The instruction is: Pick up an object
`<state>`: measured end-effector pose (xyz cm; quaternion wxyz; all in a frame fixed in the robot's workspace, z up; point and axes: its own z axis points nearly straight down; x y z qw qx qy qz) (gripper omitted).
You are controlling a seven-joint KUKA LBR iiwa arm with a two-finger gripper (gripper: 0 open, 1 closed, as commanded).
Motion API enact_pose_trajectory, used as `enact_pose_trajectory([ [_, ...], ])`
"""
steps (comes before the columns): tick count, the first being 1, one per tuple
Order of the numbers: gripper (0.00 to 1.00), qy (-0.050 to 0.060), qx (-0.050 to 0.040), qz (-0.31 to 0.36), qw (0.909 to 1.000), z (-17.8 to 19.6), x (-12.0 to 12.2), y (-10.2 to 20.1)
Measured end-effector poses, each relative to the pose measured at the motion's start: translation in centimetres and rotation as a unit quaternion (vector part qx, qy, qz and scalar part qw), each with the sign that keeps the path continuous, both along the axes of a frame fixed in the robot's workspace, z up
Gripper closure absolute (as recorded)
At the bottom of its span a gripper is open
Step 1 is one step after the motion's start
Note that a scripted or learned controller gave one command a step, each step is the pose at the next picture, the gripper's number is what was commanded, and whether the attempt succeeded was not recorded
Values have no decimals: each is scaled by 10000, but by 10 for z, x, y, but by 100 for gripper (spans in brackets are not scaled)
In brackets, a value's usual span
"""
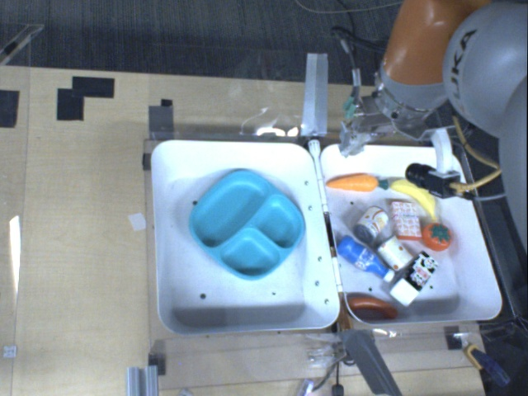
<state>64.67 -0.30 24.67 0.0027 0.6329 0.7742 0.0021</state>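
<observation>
The carrot (353, 183) lies crosswise in the far left part of the right bin (487, 291), and the gripper (355, 139) hangs just beyond it, over the bin's far rim, with nothing seen in its grasp; whether the jaws are open or closed cannot be told. Right of the carrot, close to its tip, lies a banana (417, 198), curving toward the near side. Nearer than the carrot the things crowd together: a can (373, 221) on its side, just right of that a small patterned box (405, 219), and further right a tomato (436, 235) beside the banana's near end. Nearer still from the carrot a blue bottle (360, 254) lies at a slant, touching a white cylinder (396, 252). Beside these is a block (423, 269) with black and white spots. Farthest from the carrot, against the near wall, lies a brown oval thing (373, 307). Left of the carrot, across the wall between the bins, the left bin (169, 246) holds a blue divided plate (246, 221). Beyond the carrot and slightly left, a grey post (316, 97) stands upright at the bins' far edge, close to the gripper. The pale counter (74, 246) stretches away to the carrot's far left.
</observation>
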Motion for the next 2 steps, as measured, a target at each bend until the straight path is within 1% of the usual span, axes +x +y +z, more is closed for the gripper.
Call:
enact_pose_trajectory([
  [1, 100, 21, 1, -643, 9979, -33, 16, -45],
  [2, 100, 31, 6, -1086, 9941, -29, -1, -35],
])
